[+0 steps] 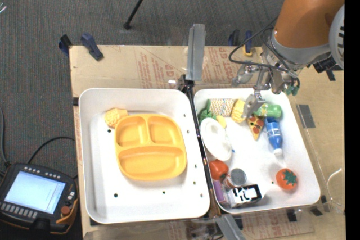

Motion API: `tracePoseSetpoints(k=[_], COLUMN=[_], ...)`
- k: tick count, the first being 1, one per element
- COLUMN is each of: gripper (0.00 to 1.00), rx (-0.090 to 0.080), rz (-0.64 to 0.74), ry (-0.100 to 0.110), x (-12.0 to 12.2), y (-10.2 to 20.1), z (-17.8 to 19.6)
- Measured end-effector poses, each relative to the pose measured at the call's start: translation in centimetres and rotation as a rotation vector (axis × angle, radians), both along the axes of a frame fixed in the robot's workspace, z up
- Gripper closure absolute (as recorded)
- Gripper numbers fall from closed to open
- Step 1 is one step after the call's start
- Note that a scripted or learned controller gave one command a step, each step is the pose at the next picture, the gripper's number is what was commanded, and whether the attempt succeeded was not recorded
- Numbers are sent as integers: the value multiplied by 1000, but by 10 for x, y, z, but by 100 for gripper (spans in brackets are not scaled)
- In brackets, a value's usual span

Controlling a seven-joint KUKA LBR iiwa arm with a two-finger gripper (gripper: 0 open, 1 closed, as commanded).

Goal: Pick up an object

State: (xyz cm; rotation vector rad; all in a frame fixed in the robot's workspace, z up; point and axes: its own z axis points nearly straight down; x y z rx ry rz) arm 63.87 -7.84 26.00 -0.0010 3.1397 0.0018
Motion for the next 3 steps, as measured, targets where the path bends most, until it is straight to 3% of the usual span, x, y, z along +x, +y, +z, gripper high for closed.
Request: tracePoseSetpoints(k=[1,2,3], gripper=[0,0,0], rx=[-1,-1,0], rz=[-26,-75,-22], ry=[5,0,1], x=[-28,-25,-76], y=[-25,-114,-134], z=[-162,-172,-172])
